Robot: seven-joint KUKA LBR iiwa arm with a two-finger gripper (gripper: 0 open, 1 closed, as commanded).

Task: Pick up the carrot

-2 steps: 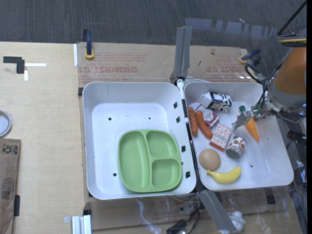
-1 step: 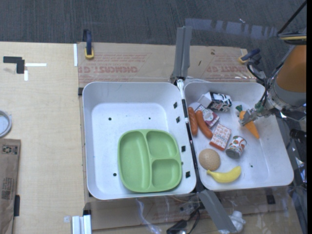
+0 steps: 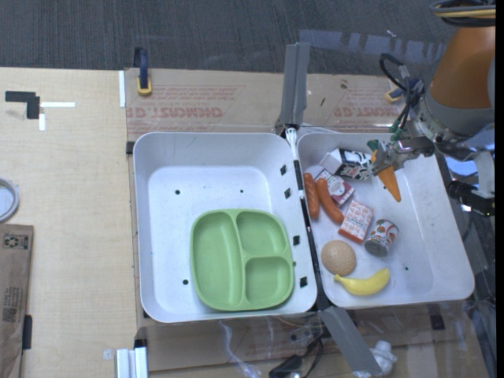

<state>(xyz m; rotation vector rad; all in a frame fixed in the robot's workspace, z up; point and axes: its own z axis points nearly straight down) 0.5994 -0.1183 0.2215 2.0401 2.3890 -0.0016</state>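
Wooden surface (image 3: 63,211), two bins. Fingers (image 3: 384,157) look clamped on the carrot (image 3: 390,181) (blurry), tip hanging over the right bin (image 3: 441,235). Next: lift clear.

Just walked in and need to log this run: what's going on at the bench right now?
The arm's tool is over the right bin with the carrot pinched at its top end, the tip hanging down above the bin floor. The other items in that bin lie loose: a banana, a small can, hot dogs and a few packets. The left bin holds a green divided plate.
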